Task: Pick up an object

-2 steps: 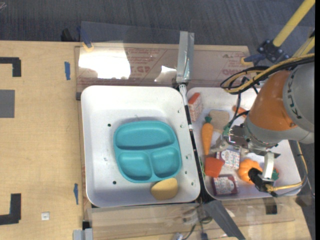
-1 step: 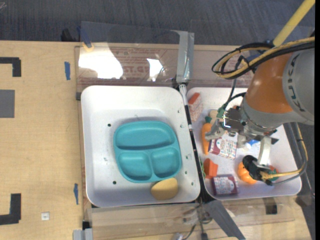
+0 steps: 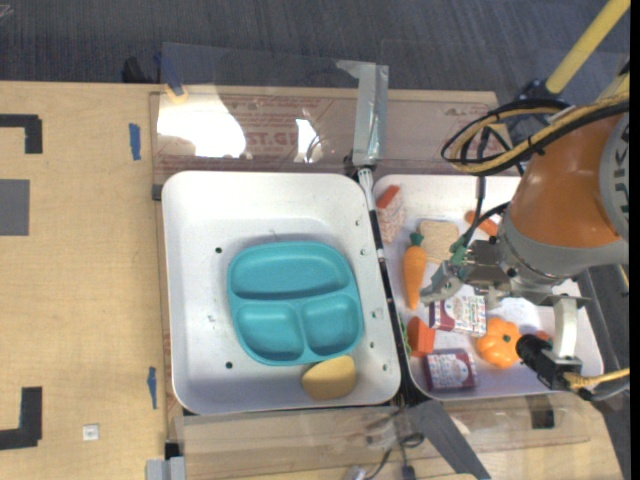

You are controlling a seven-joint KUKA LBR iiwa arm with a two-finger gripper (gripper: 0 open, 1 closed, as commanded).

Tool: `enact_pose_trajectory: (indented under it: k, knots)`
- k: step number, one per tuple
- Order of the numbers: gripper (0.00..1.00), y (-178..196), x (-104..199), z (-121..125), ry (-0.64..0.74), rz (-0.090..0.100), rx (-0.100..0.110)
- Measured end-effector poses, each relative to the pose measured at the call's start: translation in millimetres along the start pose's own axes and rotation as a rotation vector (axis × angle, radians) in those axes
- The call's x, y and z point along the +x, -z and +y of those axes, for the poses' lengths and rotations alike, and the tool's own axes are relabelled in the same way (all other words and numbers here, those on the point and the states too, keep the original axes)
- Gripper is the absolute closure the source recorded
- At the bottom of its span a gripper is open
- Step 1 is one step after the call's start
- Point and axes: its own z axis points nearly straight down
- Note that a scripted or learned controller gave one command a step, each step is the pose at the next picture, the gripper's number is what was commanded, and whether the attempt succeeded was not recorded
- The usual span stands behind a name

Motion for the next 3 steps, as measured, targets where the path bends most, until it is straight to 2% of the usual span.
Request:
enact_pose_trajectory:
  k: [1,2,3]
  knots:
    - [1.00,-29.7,18.4,34.0,0.049,-0.002,0.000]
    - [1.00,-19.1,17.9,35.0,0.047,-0.001,-0.002]
    - [1.00,-33.5,18.7,-2.9,0.046,-0.001,0.002]
